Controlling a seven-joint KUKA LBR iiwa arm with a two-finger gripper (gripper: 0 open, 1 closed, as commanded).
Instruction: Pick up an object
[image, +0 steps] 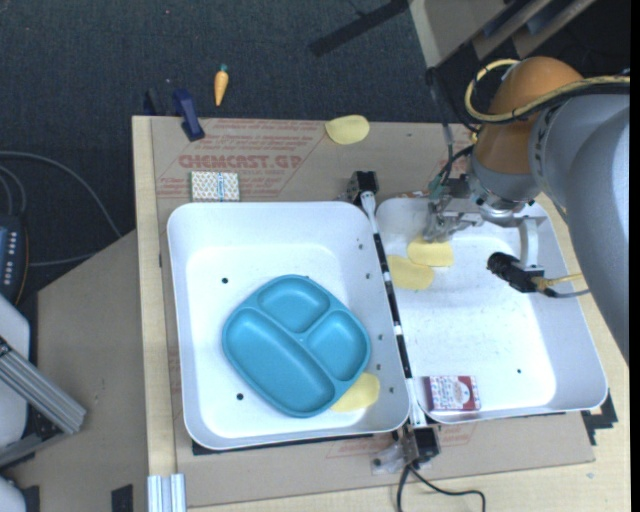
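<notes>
The tool (440, 228) hangs low over the far corner of the shallow white plastic right bin (520, 350), pointing straight down, a posture suited to a top-down pick off a flat floor. Directly beneath it, touching or all but touching its tip, lies a pale yellow, flat oval chip-like piece (433, 254). I take this as the task's object, since the tool is lined up over it. Whether the tool is spread or pressed together I cannot tell: its tip is small and merges with the piece below, and nothing shows it pinching anything.

A second pale yellow flat piece (409, 273) lies just nearer the camera than the tool and to the view's left, its edge against the first. Being so close, it could get nudged along. Well nearer the camera, by the bin's near wall, rests a small red-and-white packet (450, 392).

Past the dividing walls on the view's left of the tool, the shallow white left bin (190, 240) holds a blue divided plastic plate (293, 343), with a third yellow piece (358, 392) peeping from under its rim. Beyond the tool, a fourth yellow piece (347, 128) lies out on the surface (270, 150).
</notes>
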